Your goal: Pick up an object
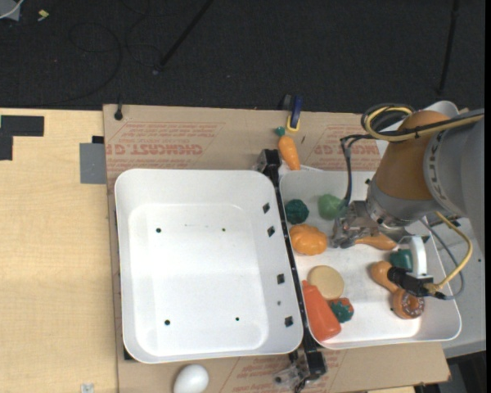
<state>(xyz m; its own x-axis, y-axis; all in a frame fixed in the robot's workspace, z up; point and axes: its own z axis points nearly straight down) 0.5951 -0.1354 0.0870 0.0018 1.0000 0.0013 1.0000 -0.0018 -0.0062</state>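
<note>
Objects for picking, right bin (442, 330): all lay on the bin floor, none lifted.
- Orange-yellow lump (308, 240), near the bin's left wall.
- Dark green round piece (296, 211), just above the lump.
- Lighter green piece (331, 205), right of the dark green one, beside the pincer.
- Tan disc (326, 282), below the lump.
- Red-orange block (320, 312), against the left wall, touching the disc's lower edge.
- Small teal piece (341, 309), just right of the red-orange block.
- Orange curved piece (383, 273), toward the right, with a brown ring-shaped item (408, 305) below it.

Pincer (349, 231): low over the middle of the right bin, between the lighter green piece and the orange curved piece. Finger spread could not be told from this angle; nothing was seen between them.

Arm (417, 166): entered from the right, orange band above the wrist, cables looped around it.

Left bin (139, 301): white, beside the right bin.

Counter (41, 260): a small carrot-shaped item (289, 151) lay above the bins; a white egg-shaped object (191, 378) lay below the left bin.
</note>
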